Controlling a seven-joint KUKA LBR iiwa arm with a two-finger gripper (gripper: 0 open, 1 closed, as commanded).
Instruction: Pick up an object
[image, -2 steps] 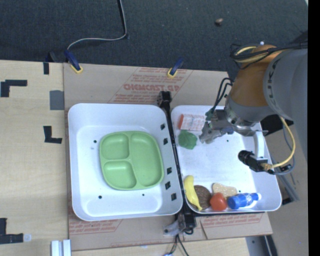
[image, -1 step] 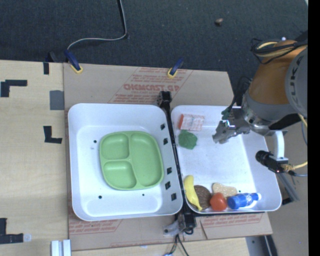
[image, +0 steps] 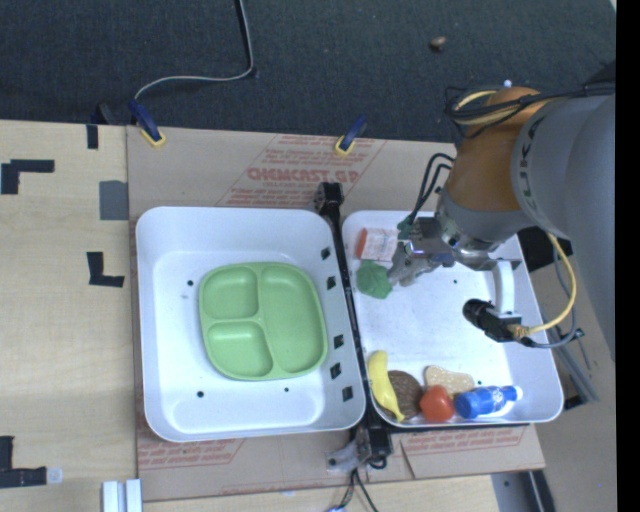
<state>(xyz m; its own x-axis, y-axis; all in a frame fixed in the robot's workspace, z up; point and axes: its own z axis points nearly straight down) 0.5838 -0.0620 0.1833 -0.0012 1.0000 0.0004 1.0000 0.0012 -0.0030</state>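
— So, anything lifted yet?
— Nothing up. Green lump (image: 375, 281) lying on the right bin (image: 430, 318) floor, far-left corner, beside a red-and-white packet (image: 377, 243).
— And the gripper (image: 408, 266)?
— Low, just right of that lump, maybe touching. Can't tell whether spread or closed; no grip visible. Grasp and lift both left.

The middle of the right bin (image: 450, 318) is left open; its near edge is crowded by a banana (image: 382, 384), tomato (image: 436, 404) and bottle (image: 487, 401).
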